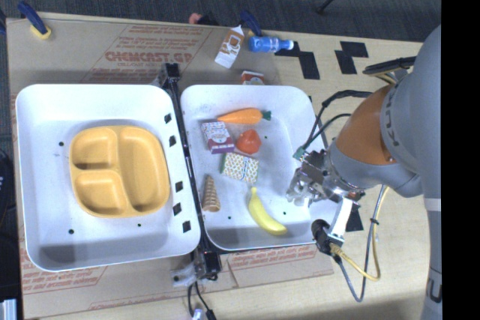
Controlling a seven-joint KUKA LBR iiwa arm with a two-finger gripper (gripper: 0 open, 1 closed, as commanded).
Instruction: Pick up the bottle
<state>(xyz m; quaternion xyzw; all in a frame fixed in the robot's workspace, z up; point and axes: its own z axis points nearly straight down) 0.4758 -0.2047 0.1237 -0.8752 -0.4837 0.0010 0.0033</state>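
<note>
bottle [268, 44]: on the bench above the right bin [300, 103], upper middle of frame, lying flat, long axis left-right, cap probably toward right | tool [302, 189]: low at the bin's right side, beside banana [264, 214]; open or closed, I cannot tell

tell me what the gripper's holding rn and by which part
Cannot be told: the gripper sits low in the right bin, beside the banana, with nothing visible in it.
</note>
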